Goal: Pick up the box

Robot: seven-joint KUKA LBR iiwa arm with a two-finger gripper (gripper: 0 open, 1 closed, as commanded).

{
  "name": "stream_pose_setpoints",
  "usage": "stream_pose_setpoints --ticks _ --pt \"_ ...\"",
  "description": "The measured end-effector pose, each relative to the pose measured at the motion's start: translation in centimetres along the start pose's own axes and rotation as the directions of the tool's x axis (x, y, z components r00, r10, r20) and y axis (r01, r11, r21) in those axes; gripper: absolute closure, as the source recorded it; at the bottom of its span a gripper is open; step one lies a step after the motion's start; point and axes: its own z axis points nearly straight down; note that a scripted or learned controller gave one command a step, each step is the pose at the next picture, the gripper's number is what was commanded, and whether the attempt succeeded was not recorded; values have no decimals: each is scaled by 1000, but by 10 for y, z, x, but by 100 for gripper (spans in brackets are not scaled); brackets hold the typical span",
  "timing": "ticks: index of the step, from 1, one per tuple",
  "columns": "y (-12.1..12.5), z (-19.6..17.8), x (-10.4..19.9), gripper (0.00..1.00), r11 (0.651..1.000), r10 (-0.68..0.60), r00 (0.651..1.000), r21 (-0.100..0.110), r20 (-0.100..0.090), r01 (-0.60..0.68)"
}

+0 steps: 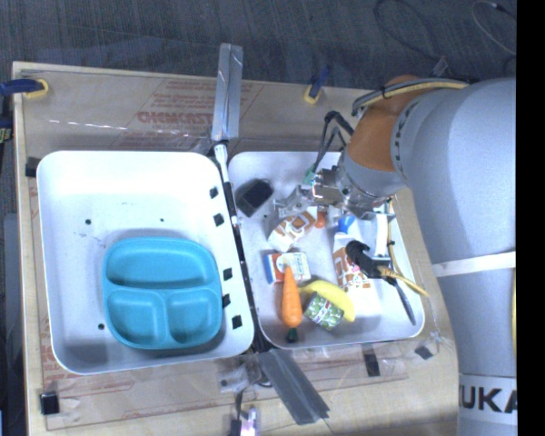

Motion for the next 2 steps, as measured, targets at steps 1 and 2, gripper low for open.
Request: stream_pose_setpoints --ticks 1,2 --pt "4 -15 1 100 1000 -5 1000 -10 1 5" --pt "-32 -111 39 100 999 39 999 6 -1 -39"
